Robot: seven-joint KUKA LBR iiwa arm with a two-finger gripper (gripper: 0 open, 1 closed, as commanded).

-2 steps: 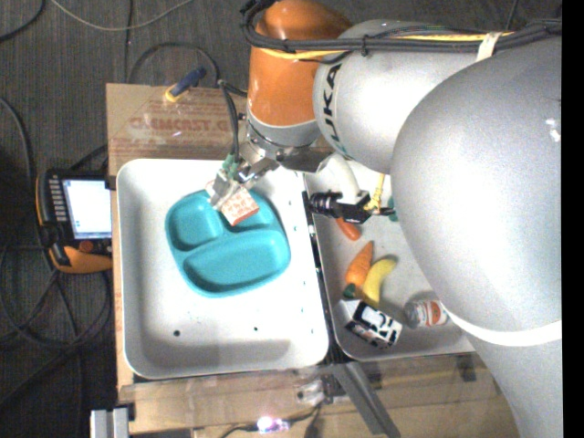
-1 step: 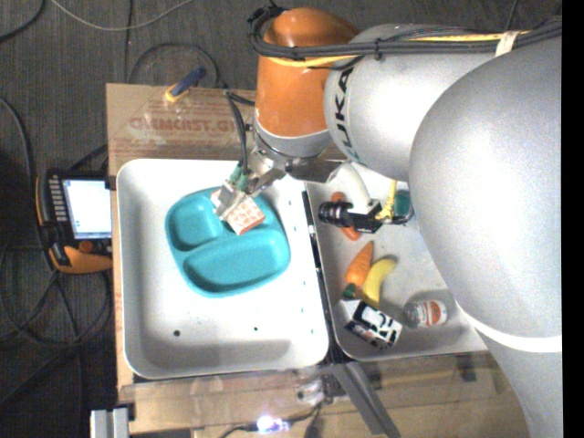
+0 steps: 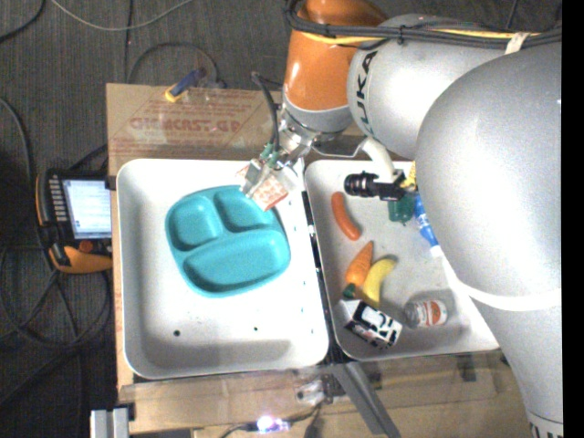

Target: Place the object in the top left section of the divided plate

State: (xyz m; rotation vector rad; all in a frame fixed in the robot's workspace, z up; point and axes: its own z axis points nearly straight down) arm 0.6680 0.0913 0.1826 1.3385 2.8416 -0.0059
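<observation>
The letters "UK" are seen on the arm (image 3: 401, 89). The arm is reached from the right across the right bin (image 3: 474, 331). The gripper (image 3: 271, 164) is held over the plate's (image 3: 228, 240) upper right rim, its fingers closed on a small packet (image 3: 265, 188).

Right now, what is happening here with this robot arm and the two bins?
A grey KUKA arm with an orange band reaches in from the right, and its gripper is at the top right edge of the blue divided plate in the left bin. A small reddish-white object sits right at the gripper's tip, over the plate's rim; whether it is gripped is unclear. The right bin holds a sausage, a carrot, a banana, a can and some other items.
</observation>
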